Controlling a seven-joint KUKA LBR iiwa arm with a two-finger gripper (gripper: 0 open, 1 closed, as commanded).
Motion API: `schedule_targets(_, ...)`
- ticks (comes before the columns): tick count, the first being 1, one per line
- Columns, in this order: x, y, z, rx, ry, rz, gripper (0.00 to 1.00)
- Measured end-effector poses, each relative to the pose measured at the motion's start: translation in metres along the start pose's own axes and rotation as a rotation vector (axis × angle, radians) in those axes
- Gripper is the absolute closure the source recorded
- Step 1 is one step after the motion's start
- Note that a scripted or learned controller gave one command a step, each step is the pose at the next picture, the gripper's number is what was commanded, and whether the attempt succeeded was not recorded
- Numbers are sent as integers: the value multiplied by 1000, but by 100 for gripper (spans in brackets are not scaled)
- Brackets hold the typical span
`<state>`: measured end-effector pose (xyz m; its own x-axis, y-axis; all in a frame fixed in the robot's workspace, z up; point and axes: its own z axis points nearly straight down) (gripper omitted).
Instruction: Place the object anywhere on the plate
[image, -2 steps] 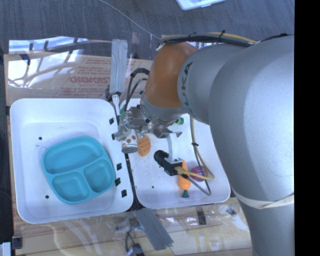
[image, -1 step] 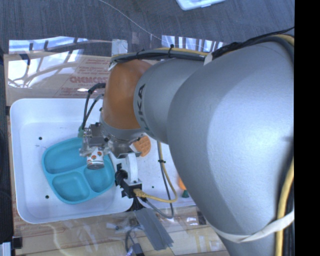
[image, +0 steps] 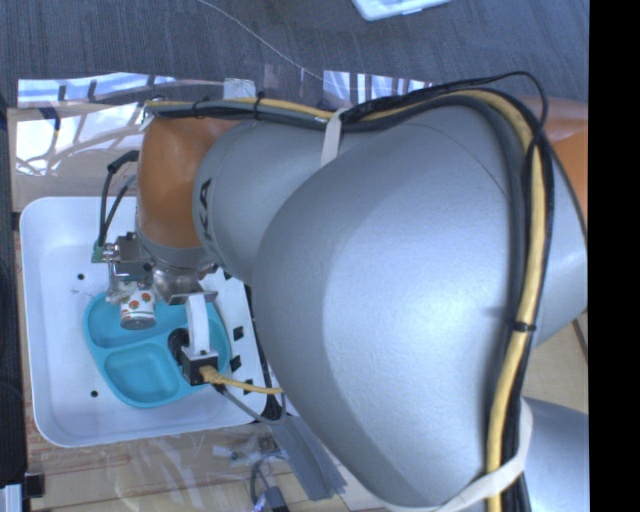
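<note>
Plate (image: 140, 372) first: we see a blue, sectioned plate lying in the lower left part of the white bin (image: 50, 300), its near compartment bare and facing us. On its upper compartment stands the object (image: 138, 312), a small white cup-like piece with reddish spots, upright as far as we can judge and resting within the plate's rim. Directly above the object we find the hand (image: 140, 285), a cluster of metal parts with a small green board on its left side; it sits so close over the object that we cannot tell whether its parts are spread or pressed together, nor whether they touch the object. Just to the right, a white bracket (image: 200, 325) hangs from the wrist down over the plate's right edge, ending in a black block with a yellow cable (image: 245, 384) leading off to the right. Above the hand we see the orange band (image: 170, 185) of the arm (image: 400, 290), and from there the broad grey body of the arm swells across the right of our view, covering much of the bin. Black and yellow cables (image: 535, 220) run along its upper and right edges, held by white ties.
</note>
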<state>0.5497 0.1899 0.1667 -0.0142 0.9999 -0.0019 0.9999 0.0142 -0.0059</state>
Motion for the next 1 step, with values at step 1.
schedule_targets(1, -1, 0, 0, -1, -1, 2, 0)
